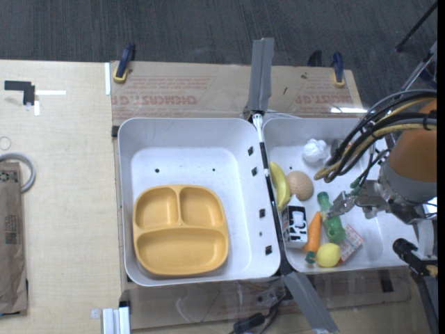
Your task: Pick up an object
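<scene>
The arm (pixel 411 160) comes in from the right side, w/ its orange band up top and the grey wrist section just below it. Black and yellow cables loop over the band and trail down twd the tool end. The wrist is angled left and slightly down, so the gripper (pixel 341 204) sits low at the arm's left end, pointing left. It's a small metal assembly, partly lost in cable clutter and glare; can't make out much detail of the tip from here.
</scene>
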Robot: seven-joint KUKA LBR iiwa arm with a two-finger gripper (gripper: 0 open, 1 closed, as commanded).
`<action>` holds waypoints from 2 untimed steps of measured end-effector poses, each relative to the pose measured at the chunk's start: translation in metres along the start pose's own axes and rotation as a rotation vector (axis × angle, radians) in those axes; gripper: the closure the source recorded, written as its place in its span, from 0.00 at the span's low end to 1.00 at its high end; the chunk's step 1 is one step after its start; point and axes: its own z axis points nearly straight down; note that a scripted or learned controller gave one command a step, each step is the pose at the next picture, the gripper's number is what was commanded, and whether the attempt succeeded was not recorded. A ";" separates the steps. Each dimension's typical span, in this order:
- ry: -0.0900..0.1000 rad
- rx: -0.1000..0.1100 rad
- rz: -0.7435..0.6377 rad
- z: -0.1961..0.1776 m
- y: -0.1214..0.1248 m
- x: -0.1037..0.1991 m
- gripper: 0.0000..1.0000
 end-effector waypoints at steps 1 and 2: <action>0.000 0.001 0.139 0.047 0.019 -0.008 0.00; 0.000 0.001 0.540 0.046 0.033 -0.011 0.00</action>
